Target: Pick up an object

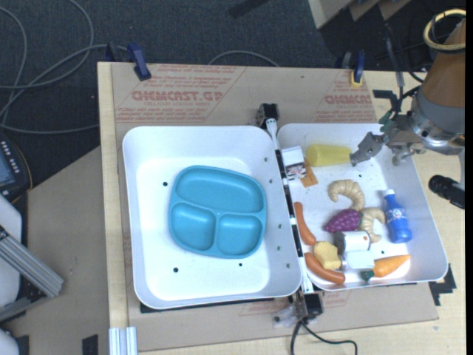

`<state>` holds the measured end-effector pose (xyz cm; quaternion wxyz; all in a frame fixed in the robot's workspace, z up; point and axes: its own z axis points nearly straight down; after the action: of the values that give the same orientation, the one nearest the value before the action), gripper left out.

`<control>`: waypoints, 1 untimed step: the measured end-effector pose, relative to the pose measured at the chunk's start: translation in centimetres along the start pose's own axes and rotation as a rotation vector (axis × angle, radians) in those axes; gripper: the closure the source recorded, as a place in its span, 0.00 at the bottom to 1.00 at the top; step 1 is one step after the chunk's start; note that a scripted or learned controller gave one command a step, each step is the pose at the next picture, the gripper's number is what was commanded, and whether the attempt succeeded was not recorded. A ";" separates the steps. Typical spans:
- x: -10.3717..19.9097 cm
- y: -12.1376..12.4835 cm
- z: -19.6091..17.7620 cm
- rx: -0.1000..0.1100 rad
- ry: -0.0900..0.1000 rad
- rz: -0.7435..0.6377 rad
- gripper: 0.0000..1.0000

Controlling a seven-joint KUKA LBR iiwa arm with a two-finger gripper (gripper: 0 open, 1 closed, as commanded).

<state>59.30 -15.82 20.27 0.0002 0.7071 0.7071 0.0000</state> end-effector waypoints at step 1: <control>4.6 -5.5 12.4 0.009 0.004 -0.001 0.00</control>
<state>53.79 -11.26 7.89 -0.0046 0.7067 0.7075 -0.0017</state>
